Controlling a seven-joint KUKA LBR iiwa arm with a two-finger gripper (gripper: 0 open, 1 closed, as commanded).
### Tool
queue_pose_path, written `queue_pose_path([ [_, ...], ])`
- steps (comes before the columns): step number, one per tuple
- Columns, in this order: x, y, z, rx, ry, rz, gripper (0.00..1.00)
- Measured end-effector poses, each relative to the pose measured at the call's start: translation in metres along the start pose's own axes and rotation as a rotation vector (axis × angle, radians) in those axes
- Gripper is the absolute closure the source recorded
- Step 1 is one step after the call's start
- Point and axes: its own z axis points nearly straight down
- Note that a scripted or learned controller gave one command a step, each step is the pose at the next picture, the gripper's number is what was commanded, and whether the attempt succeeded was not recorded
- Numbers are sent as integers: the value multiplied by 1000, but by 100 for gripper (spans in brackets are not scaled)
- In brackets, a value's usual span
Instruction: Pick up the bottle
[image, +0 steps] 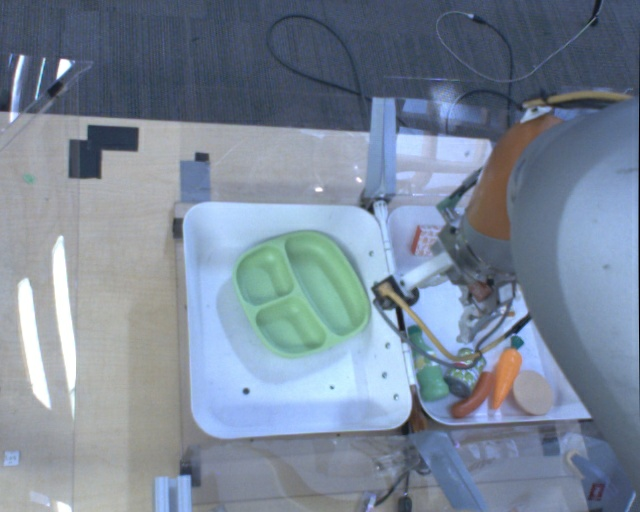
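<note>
Gripper (478, 322) hanging over R bin (560, 405); grip state can't tell. Bottle (432, 380) lying at its 8 o'clock, apart.

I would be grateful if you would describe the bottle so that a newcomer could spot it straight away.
Start at the right-hand white bin, the one the grey arm reaches over, and go to its near left corner. The bottle is the small green one there, by the wall shared with the other bin. Its neighbours to the right are an orange carrot, a reddish sausage and a tan disc.
</note>
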Motion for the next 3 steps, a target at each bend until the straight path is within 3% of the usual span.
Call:
queue_pose_path([
  [1,-71,40,0,1,0,-52,0],
  [2,-117,122,4,0,1,-35,0],
  [3,-100,164,-118,-3,3,95,0],
])
